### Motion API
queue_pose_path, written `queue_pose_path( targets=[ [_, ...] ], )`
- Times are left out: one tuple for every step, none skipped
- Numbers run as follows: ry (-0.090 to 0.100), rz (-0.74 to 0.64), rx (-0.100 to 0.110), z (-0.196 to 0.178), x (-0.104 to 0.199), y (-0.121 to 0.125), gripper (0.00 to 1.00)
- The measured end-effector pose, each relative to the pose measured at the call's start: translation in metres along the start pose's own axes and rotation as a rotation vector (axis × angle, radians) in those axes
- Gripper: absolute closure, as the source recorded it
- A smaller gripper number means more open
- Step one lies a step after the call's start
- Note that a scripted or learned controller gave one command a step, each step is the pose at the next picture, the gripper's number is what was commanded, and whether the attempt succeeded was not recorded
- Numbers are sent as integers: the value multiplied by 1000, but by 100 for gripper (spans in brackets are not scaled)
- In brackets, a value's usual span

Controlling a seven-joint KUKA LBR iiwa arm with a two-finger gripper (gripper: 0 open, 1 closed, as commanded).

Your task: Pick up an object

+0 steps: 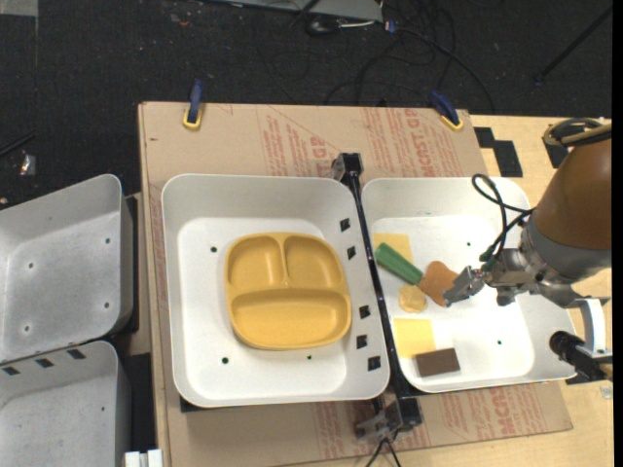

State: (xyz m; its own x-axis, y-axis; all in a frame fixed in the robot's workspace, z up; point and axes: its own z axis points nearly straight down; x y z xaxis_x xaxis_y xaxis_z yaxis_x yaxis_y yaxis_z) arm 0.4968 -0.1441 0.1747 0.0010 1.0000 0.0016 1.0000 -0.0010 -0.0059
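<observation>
Arm: one, grey, with an orange band above the wrist [584, 197]; enters from the right edge of the camera view and reaches leftward at a low slant. Black cable loops from the upper wrist down toward the tool end. Gripper [458, 291]: two-finger, dark metal, pointing left and slightly down, fingers close together at the tip; whether they are closed cannot be judged.

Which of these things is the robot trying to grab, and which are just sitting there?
For the job: hand, orange piece by it, green block, yellow squares, brown block, right bin.

Just lying about: yellow plate, left bin, blue clamps, floor cables.
</observation>
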Motion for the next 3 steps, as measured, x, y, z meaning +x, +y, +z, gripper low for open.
queue_pose_path(
  targets=[
    [1,1,1,58,5,-10,0],
    [-2,2,-6,45,4,-8,100],
    [-3,0,-9,1,0,-10,100]
  ],
)
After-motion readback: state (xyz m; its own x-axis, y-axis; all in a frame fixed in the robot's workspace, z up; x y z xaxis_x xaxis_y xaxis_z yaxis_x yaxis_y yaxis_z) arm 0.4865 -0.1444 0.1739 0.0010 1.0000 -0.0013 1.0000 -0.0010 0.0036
